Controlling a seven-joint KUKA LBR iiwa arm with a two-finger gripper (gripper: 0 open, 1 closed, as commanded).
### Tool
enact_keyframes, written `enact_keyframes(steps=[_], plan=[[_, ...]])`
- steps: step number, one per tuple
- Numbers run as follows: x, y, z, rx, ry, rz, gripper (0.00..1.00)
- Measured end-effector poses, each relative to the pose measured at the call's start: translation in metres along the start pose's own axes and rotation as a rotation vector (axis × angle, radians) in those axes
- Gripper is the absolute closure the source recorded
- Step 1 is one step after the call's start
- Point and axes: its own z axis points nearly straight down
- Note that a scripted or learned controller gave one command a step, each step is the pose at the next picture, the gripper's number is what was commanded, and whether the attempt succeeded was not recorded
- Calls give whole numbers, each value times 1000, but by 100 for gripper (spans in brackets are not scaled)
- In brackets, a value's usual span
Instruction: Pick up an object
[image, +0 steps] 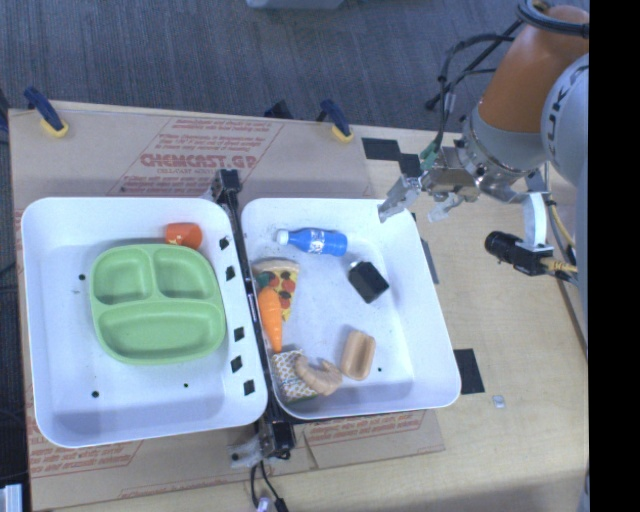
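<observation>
My gripper (417, 206) hangs above the far right corner of the right bin (430, 330), open, with nothing between its fingers. In that bin a blue bottle (312, 241) lies on its side at the back, left of the gripper. A black block (368, 281) sits below and left of the gripper. A toy pizza slice (281, 274) and an orange carrot (270, 316) lie along the left wall. A tan bread roll (357, 354), a pale curled pastry (321, 376) and a patterned piece (288, 368) rest near the front.
The left bin (40, 330) holds a green divided plate (157, 303) and a small red fruit (183, 235) at its back. Black clips (228, 183) join the two bins. Blue clamps (47, 110) pin the cardboard under them at the back.
</observation>
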Motion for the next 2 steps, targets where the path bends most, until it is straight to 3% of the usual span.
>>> enact_keyframes(steps=[1, 2], plan=[[22, 10, 122, 2, 2, -155, 0], [84, 20, 192, -4, -1, -239, 0]])
